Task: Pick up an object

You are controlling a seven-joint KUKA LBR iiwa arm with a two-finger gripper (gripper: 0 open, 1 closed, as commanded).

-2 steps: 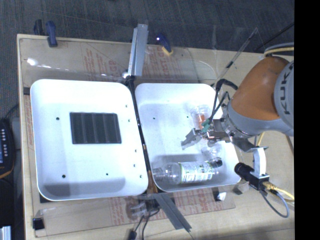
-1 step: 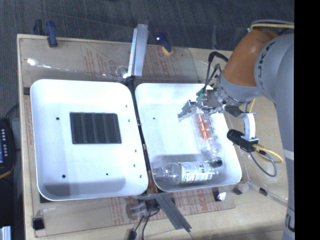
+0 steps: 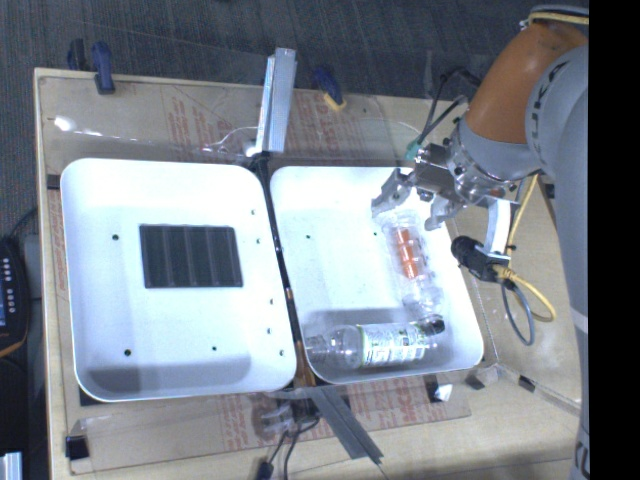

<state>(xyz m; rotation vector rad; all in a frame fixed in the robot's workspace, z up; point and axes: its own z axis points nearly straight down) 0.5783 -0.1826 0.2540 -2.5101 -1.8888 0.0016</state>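
A clear plastic bottle with an orange label [image 3: 408,253] lies lengthwise near the right wall of the right bin [image 3: 330,268]. A second clear bottle with a white-green label [image 3: 375,346] lies along that bin's front wall, its dark cap close to the first bottle's lower end. My gripper [image 3: 410,208] hangs over the far end of the orange-label bottle. It is open, with one finger on each side of that end. Nothing is lifted.
The left bin [image 3: 100,298] holds a dark ribbed rectangular pad [image 3: 190,256]. A metal bar [image 3: 275,103] stands up between the bins at the back. Black and yellow cables [image 3: 515,288] hang off the arm by the right bin's outer wall.
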